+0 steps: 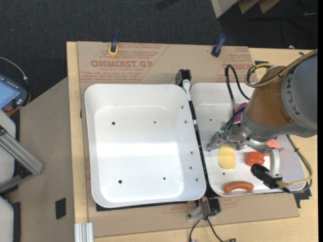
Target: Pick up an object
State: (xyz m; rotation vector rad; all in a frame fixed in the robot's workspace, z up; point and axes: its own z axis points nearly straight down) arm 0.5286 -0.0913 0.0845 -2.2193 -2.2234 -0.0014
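Target candidate, my read: yellow lump [227, 158] in the lower half of the right bin [212, 102], lying flat on the bin floor, centre-right of the frame. It is the item nearest the gripper [222, 139], which sits just above and slightly left of it in the picture, close or touching; the view doesn't settle which. Gripper open or closed: can't tell, the wrist blocks the angle. Nothing visibly held, so I count the pick as not yet made.

Neighbours, all in the same bin:
- orange-red piece [254, 159] just right of the lump, a gap between them
- reddish sausage shape [238, 186] below it, near the bin's lower rim
- pink piece [273, 143] further right, partly under the arm [282, 105]

The lump has bare floor on its left and lower sides, so an approach from there looks lowest risk. A wide closing stroke could clip the orange-red piece.

Arm comes in from the right edge and bends down over the bin, which probably explains why the right-hand items are partly covered.

Left bin [136, 135] fills centre frame, butted against the right one. Both rest on a cardboard sheet [151, 59], pinned to the surface [45, 130] by clamps [115, 42] at its top edge, presumably so pushes don't shift the bins.
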